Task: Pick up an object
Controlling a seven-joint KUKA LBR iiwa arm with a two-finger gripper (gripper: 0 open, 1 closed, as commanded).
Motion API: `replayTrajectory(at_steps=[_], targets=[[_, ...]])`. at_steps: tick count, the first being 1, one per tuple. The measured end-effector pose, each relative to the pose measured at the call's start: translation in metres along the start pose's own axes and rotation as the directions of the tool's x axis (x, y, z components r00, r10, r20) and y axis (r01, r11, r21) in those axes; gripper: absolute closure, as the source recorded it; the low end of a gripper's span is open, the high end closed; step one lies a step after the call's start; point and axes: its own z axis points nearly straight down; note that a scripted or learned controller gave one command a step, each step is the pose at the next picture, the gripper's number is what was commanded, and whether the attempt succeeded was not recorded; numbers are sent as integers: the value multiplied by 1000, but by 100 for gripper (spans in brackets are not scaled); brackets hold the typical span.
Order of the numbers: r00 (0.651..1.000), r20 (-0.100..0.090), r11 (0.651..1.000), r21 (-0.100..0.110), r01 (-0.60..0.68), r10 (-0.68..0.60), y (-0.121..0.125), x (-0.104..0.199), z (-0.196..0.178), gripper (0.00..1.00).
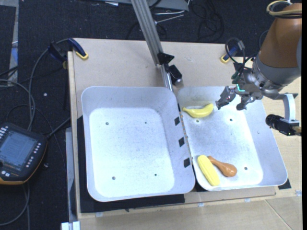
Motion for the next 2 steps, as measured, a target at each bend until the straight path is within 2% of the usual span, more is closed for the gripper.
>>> replayTrajectory(at_steps=[1, 2], targets=[[1000, 0, 1000, 0, 0, 0, 0, 0, 0, 0], [1000, 0, 1000, 4, 0, 0, 7, 1, 46, 0]])
